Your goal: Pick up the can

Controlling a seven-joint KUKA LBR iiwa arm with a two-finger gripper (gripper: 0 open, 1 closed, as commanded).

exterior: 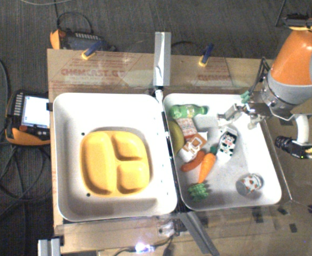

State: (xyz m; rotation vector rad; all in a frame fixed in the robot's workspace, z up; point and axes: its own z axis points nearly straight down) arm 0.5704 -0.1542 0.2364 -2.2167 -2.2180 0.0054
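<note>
viewed from above at a slant. reached in from the right over the bench (108, 71) with a grey arm (294, 63), orange-banded above the wrist, probably to work the nearer bin without crossing the other. set side by side on the bench: a left bin (65, 111), taken up by a yellow compartment tray (116, 161) and so apparently kept apart from the picking; a right bin (265, 159), loaded with small goods as the picking field. hung the gripper (241, 116) over the right bin's far edge, fingers spread with nothing between them, seemingly readied for a descent rather than a lift. crowded toward the right bin's left and middle: a green bottle (188, 111), a small carton (192, 142), a carrot (206, 164), a white-and-black item (228, 143) and a green sprig (198, 191). lay alone on its side in the right bin's near right corner, well apart from the gripper and clear of the clutter: the can (249, 184). judged favourable for a grasp, given bare bin floor on every side; not yet approached, let alone lifted.
</note>
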